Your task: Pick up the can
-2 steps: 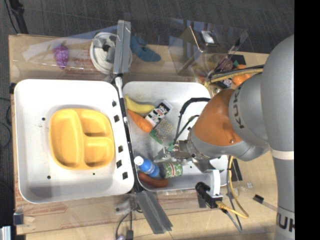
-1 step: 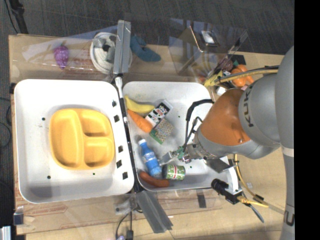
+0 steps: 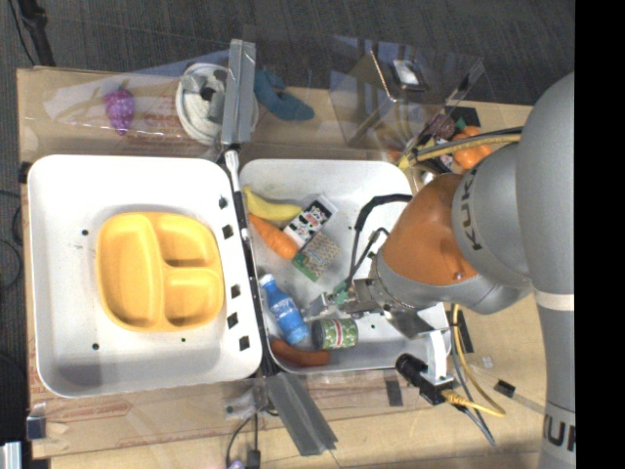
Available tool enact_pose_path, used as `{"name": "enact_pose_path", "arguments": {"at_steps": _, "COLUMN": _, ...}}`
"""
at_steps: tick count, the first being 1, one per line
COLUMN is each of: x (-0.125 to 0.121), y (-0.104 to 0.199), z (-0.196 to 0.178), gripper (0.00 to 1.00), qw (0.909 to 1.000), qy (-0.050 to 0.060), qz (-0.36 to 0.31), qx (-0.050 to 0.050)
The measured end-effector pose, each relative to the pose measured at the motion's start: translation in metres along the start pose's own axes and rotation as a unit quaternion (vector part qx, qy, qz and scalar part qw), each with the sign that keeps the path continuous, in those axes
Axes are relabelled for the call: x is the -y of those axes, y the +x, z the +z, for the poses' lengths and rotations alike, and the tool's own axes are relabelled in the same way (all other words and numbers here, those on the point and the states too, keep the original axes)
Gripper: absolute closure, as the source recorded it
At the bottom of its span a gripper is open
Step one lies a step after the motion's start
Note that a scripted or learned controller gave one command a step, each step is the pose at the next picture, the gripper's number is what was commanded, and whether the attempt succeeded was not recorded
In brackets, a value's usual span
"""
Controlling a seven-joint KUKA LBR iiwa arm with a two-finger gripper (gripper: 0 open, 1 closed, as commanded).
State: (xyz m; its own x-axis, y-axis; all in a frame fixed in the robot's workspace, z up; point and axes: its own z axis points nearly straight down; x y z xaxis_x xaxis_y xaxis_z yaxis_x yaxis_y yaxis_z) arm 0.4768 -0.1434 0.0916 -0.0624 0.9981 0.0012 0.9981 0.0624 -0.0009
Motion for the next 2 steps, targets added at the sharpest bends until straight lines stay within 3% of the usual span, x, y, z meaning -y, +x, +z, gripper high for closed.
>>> {"name": "enact_pose_path", "arguments": {"at_steps": 1, "x": 0.0008, "y": -0.0048, "z": -0.0001, "gripper": 0.00, "qw": 0.9998, "qy": -0.001, "qz": 0.022, "qx": 0.001}}
{"name": "enact_pose_path", "arguments": {"at_steps": 2, "x": -0.0018, "y": 0.0010, "z": -0.0017, "gripper": 0.00, "qw": 0.9990, "qy": -0.003, "qz": -0.045, "qx": 0.002}}
